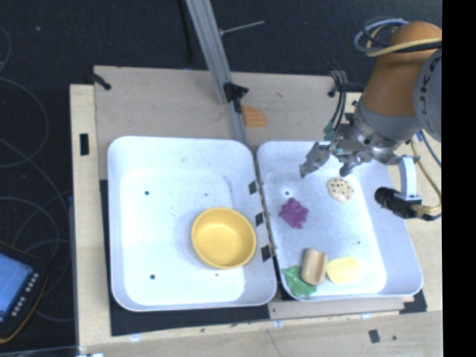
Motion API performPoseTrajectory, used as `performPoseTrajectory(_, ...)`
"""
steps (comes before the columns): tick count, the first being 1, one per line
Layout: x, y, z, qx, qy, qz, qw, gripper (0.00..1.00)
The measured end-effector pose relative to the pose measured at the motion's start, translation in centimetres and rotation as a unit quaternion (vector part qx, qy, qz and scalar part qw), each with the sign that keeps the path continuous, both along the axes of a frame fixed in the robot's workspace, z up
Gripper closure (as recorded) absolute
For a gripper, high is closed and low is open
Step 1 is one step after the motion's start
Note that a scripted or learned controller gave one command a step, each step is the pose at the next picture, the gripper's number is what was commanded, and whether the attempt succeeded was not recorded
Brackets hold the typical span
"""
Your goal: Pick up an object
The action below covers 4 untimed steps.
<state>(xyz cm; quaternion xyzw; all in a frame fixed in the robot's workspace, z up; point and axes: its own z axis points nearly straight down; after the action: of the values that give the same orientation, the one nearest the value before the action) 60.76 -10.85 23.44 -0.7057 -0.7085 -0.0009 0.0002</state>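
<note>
We saw six small objects that could be picked up. A round yellow bowl (pixel 223 237) sat upright, opening upward, just below the centre of the frame. Right of centre lay a knobbly purple piece (pixel 294 213). Above and right of it lay a pale speckled cookie shape (pixel 340 190). At the lower right, a tan cylinder (pixel 313 265) lay tilted, touching a flat green piece (pixel 295 282) on its left and a yellow lemon-like lump (pixel 343 271) on its right.

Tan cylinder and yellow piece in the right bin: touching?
Cannot tell. In the camera view the tan cylinder and the yellow piece sit edge to edge near the bin's front wall, with no white gap visible between them, but overlap from the slant could hide one.
</note>
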Motion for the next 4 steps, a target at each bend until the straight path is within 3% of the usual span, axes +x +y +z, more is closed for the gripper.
performPoseTrajectory(1,0.0,0.0,0.0,0.0002,0.0,0.0,1.0,0.0)
performPoseTrajectory(4,-1.0,-0.5,-13.6,-0.0024,0.002,-0.003,1.0,0.0)
